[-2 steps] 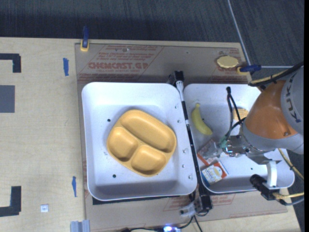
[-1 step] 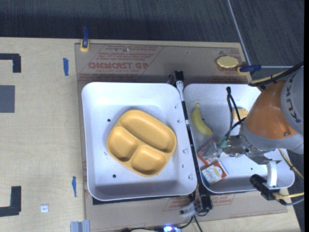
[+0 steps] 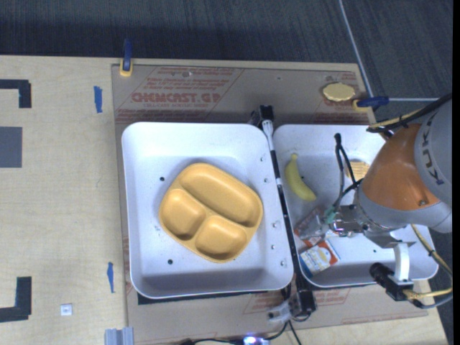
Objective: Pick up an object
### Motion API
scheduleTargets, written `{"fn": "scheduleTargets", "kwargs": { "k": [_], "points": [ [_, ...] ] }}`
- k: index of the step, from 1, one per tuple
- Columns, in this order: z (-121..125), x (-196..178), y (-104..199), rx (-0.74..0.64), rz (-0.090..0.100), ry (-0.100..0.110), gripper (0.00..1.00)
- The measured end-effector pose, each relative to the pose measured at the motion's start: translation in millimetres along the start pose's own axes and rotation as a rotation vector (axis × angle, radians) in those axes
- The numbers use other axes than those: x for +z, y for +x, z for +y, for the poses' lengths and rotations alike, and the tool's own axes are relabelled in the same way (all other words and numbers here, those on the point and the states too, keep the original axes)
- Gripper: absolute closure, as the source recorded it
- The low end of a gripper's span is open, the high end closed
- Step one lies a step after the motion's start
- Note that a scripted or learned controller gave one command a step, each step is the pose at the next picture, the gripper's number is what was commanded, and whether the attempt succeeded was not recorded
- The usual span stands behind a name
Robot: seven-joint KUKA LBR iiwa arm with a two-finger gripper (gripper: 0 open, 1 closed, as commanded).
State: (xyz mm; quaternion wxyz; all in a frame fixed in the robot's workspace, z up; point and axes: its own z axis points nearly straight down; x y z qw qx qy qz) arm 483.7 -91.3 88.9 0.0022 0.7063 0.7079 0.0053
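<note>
1. Yellow marks the two plainest things on the worktop (image 3: 65, 192): a banana (image 3: 298, 180) in the right bin (image 3: 316, 279), and a yellow divided tray (image 3: 210, 211) lying alone in the left bin (image 3: 144, 214).
2. Nearest the arm (image 3: 402, 182) is a cluster at the right bin's front-left corner: a crumpled clear wrapper (image 3: 310, 225) and, just in front of it, a small red-and-white packet (image 3: 318, 256).
3. The hand (image 3: 338, 220) sits low in the right bin, just right of the wrapper and close behind the packet. I cannot tell from this view whether it is clenched or released; nothing is visibly gripped.
4. The banana lies behind and to the left of the hand, near the divider between the bins, its long axis running roughly front to back with a slight slant.
5. Judging from this, the wrapper and packet are the likeliest targets, being almost under the hand; the banana would need a short reach toward the rear-left, and the tray a crossing into the other bin.
</note>
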Motion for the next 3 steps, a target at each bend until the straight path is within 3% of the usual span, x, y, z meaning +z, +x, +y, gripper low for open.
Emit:
{"fn": "scheduleTargets", "kwargs": {
  "k": [1,2,3],
  "points": [
    [2.1,-10.8,-0.6,0.000,-0.002,-0.006,1.00],
    [2.1,-10.9,-0.6,0.000,-0.002,-0.006,0.00],
    [-0.4,0.1,-4.9,0.000,0.001,0.002,0.00]
  ]
}}
